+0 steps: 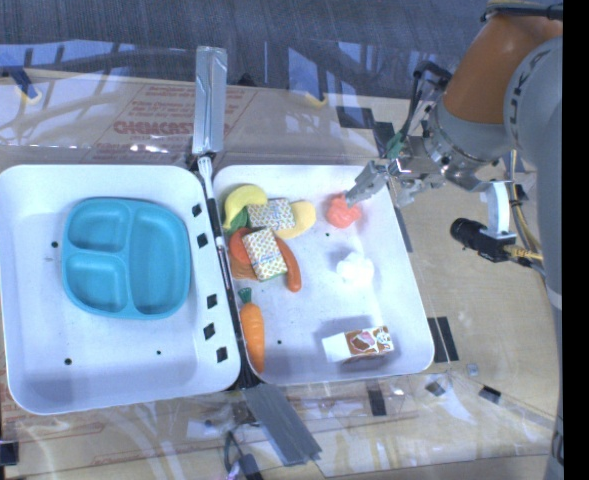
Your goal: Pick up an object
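The right bin [404, 268] holds several toys. A small red fruit-like piece [341, 213] lies near its back right corner. My gripper [358, 192] reaches in from the right and its tip sits just above and right of that red piece, close to or touching it. A yellow banana [240, 204], two checkered blocks [271, 215] [264, 254] and an orange-red piece [290, 268] are piled at the bin's left side. A carrot [252, 334] lies along the left wall. A white lump [354, 268] and a small carton [360, 344] lie further forward.
The left bin [24, 368] holds a blue divided plate [127, 256]. A grey divider with black clips [212, 268] runs between the bins. The arm's wrist and cables [474, 168] hang over the bench right of the right bin.
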Controlling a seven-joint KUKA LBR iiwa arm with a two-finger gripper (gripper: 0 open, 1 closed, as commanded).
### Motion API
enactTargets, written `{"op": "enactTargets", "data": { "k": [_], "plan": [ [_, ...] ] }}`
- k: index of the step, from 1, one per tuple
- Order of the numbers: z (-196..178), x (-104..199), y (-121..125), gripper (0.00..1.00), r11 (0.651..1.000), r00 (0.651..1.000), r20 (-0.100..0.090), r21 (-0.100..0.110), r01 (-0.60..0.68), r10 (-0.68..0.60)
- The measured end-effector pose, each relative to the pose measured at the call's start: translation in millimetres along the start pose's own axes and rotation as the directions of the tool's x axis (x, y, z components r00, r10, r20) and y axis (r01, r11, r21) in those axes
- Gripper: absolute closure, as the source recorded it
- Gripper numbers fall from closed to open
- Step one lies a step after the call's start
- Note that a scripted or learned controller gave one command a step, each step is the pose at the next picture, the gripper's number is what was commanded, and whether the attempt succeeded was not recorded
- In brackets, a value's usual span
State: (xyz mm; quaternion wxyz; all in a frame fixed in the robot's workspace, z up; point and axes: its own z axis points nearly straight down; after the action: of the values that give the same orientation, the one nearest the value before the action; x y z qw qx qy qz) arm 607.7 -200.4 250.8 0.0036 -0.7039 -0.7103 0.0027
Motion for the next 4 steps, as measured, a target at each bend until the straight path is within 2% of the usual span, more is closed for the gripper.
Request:
{"op": "enactTargets", "data": {
  "k": [1,2,3,4],
  "plan": [
    [13.5,-0.7,-9.2,0.00,0.995,0.995,-0.001,0.000,-0.095,0.095],
    [131.4,77.4,-23.7,0.00,0.980,0.980,-0.001,0.002,-0.201,0.201],
    [150.3,77.7,-25.9,0.00,0.997,0.997,0.001,-0.026,-0.076,0.076],
    [150.5,77.4,-26.1,0.00,0.997,0.997,0.001,-0.026,-0.076,0.076]
  ]
}}
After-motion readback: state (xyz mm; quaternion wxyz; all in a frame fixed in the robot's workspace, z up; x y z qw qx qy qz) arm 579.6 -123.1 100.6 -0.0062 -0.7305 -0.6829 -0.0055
